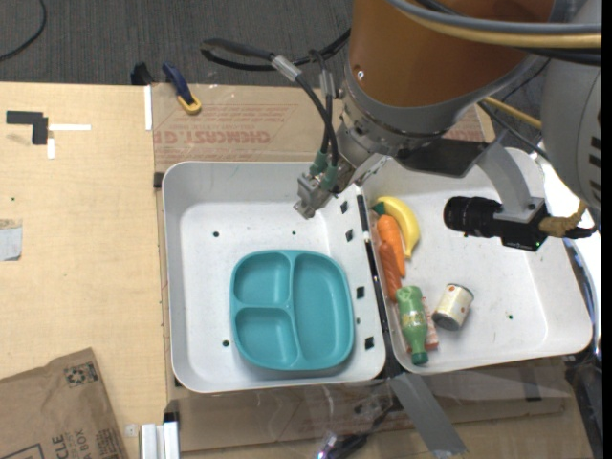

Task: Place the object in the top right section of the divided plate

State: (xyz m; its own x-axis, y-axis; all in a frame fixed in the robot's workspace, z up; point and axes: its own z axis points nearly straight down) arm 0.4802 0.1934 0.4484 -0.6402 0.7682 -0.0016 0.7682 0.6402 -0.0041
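— Any readable print? What's nearest?

— Cardboard (pixel 53 404) at bottom left reads "CLE BOX". Next, the teal plate (pixel 292 311) sits in the left bin (pixel 191 285).

— The right bin (pixel 535 323)?

— Bottle (pixel 413 325), can (pixel 453 306), carrot (pixel 390 245), banana (pixel 404 221) along its left wall.

— The gripper (pixel 311 196)?

— Above the left bin's far edge; fingers unclear. Behind, red print runs upside down across cardboard sheet (pixel 239 127).

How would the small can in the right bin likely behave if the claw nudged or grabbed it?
The small can lies on its side on the right bin floor, so a nudge would probably set it rolling. Its round, smooth-looking wall may slip between fingers. It looks rigid and probably light.
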